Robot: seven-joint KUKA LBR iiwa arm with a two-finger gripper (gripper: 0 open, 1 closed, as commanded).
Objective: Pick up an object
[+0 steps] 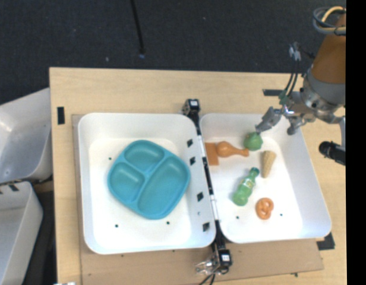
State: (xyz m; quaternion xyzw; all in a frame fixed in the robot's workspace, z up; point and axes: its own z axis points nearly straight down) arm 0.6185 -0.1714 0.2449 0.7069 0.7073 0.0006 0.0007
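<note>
While the arm is being held over the upper right corner of the right bin (308,209), the gripper (281,119) is being presented with its fingers spread open and nothing between them; one finger (267,122) is slanting down to the left, the other is pointing down beside the bin's right wall.

Contents of the right bin are being listed as follows:
- green round object (252,141), lying just beside and below the left fingertip, possibly touching it, though this cannot be settled from the slanted view;
- orange spatula-like piece (223,152), its long axis running left to right, its handle end reaching the green round object;
- tan cone (267,162), pointing downward;
- green bottle (245,187), lying on a diagonal;
- orange pretzel (264,208), near the lower edge.

The left bin (94,230) is being occupied by a blue divided plate (148,179).

The green round object is being judged the likeliest target: it is lying down and to the left of the open jaws, so a short shift that way would be needed before closing.
</note>
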